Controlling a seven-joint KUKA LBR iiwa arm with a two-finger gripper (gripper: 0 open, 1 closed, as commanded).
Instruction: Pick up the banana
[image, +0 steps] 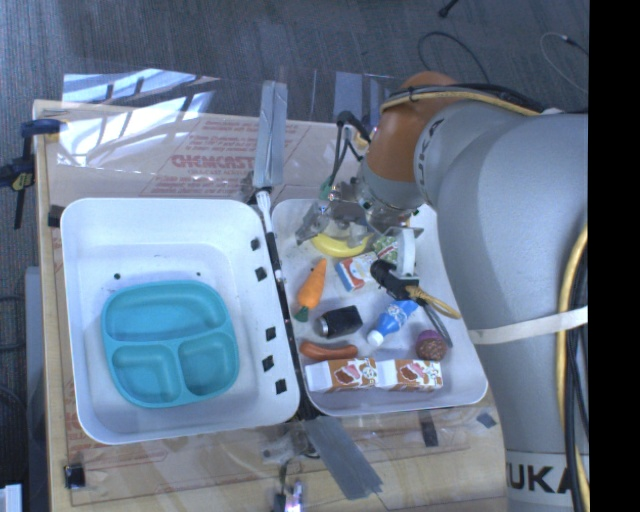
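Under the arm's wrist, pincer (345, 222) over the half-hidden banana (338, 245), its finger state impossible to tell.

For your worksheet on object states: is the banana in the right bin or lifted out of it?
Cannot tell for certain. The banana shows within the right bin, directly beneath the gripper; whether it rests on the floor is unclear.

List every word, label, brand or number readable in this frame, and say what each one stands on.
"UKA" in black letters on the arm's grey base, cut off at the left by the arm's edge.
Red lettering, reversed and too faint to read, on the clear sheet behind the bins.
Print on the two brown-and-white cartons: too small to read.
Label on the small blue-capped bottle: too small to read.
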